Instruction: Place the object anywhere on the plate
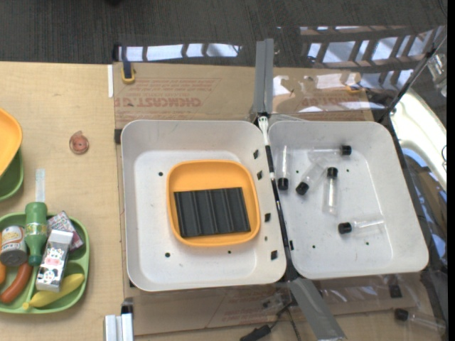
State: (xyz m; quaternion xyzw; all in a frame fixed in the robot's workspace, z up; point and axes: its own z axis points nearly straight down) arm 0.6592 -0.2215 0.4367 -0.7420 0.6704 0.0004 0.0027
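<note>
An orange plate [213, 170] with rounded corners sits in the middle of the left white bin [142, 190]. A dark grey, ridged rectangular object [213, 212] lies flat on the plate and covers most of its inside. In the right white bin [387, 251] lie several clear vials with black caps, among them one near the centre [330, 189], one toward the front [359, 225] and one by the left wall [281, 169].
On the wooden bench to the left stands a green tray [79, 279] of toy food, with a green bottle [35, 229] upright beside it. An orange bowl [7, 144] and a small pink piece [79, 143] lie further back. Cardboard [185, 94] lies behind the bins.
</note>
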